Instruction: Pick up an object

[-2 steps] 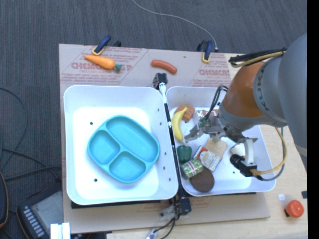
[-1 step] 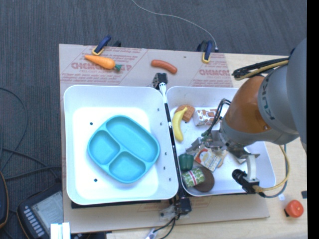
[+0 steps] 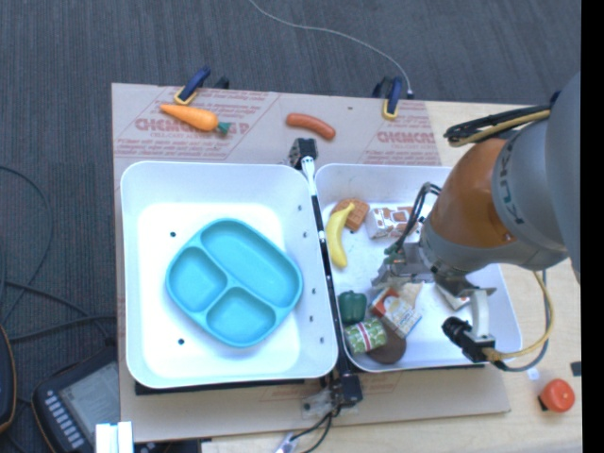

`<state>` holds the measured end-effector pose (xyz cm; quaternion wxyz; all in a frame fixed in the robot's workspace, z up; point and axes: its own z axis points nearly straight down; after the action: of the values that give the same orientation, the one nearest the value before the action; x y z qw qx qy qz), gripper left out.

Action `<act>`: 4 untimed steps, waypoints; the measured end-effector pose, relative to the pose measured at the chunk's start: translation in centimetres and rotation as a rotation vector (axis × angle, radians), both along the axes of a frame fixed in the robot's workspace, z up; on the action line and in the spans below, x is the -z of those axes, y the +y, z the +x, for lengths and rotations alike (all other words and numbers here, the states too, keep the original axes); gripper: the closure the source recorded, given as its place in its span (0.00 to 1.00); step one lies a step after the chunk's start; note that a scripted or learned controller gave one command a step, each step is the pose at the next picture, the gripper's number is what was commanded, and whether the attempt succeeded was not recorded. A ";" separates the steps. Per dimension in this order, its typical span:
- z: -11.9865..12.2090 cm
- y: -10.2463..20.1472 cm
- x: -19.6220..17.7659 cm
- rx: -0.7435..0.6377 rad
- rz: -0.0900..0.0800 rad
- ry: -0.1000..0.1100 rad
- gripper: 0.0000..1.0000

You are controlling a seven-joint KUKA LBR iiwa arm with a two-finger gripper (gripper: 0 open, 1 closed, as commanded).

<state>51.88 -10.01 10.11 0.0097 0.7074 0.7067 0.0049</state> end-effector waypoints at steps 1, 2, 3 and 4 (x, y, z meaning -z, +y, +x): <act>5.6 2.0 -11.0 -0.002 0.005 0.018 1.00; 0.0 4.1 -12.4 -0.001 0.006 0.021 1.00; 0.0 4.1 -12.4 -0.001 0.005 0.022 0.00; -3.6 -1.1 -2.6 0.001 0.006 0.025 0.00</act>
<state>48.25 -11.08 12.67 -0.0012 0.7079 0.7063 -0.0015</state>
